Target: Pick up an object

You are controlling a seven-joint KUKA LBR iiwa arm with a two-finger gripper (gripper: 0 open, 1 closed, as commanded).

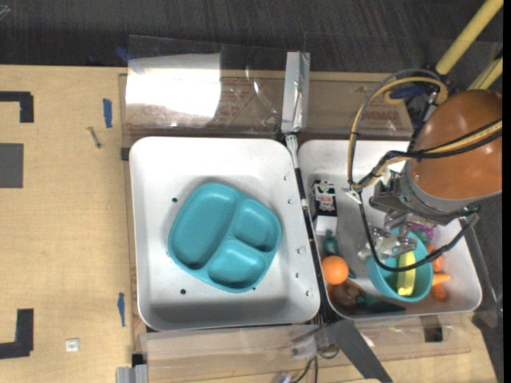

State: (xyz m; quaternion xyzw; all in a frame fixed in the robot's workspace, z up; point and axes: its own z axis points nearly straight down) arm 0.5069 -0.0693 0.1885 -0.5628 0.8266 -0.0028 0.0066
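My gripper [391, 242] hangs low over the right bin [343, 154], just above a teal bowl [387, 282] that holds a yellow-green piece [408, 274]. The wrist and cables cover its fingers. An orange ball [335, 270] lies left of the bowl, with a dark brown object [347, 295] below it. A small black-and-white box [324, 198] sits near the bin's upper left. Orange pieces [439, 282] peek out at the bowl's right side.
The left bin [152, 182] holds a teal divided plate [225, 234] in its middle. A clear plastic sheet [239, 94] stands behind both bins. The wooden bench [56, 214] stretches to the left. A yellow pole [471, 26] slants at the top right.
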